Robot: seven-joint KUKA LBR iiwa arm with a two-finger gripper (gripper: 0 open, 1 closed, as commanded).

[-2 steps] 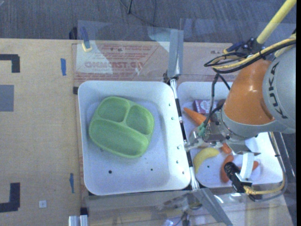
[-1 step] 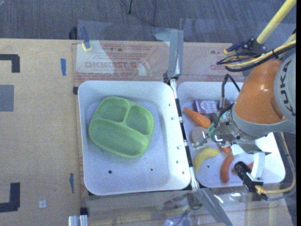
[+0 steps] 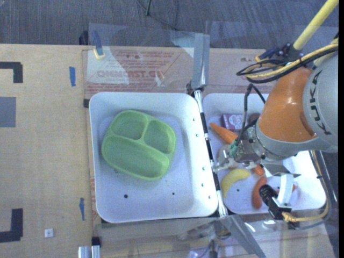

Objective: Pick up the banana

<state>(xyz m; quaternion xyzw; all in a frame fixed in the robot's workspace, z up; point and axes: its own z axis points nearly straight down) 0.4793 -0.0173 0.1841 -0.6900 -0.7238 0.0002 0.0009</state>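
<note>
A green divided plate (image 3: 140,144) is seen in the left bin (image 3: 107,198), well left of the banana (image 3: 234,178). The banana lies in the right bin (image 3: 317,195), close to its left wall. An orange carrot (image 3: 222,133) and a purple packet (image 3: 234,121) are found above the banana, and a red sausage-like piece (image 3: 259,191) just right of it. The claw (image 3: 232,153) is placed directly above the banana; whether it is spread or pressed together cannot be told.
</note>
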